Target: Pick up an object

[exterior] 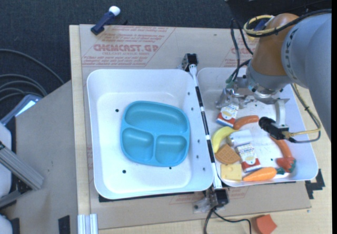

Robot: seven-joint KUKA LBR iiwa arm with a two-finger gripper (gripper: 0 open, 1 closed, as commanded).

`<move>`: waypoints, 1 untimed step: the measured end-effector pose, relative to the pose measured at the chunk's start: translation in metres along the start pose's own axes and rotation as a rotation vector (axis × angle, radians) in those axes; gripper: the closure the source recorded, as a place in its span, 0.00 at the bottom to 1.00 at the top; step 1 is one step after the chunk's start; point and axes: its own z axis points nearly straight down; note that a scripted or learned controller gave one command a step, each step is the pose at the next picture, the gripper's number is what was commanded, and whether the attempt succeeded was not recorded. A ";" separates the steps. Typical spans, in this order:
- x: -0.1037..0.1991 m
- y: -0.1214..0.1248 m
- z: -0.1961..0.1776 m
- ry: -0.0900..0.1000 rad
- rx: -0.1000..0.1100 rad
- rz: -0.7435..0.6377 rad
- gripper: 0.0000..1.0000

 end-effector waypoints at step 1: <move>0.000 0.000 0.000 0.000 0.000 0.000 0.00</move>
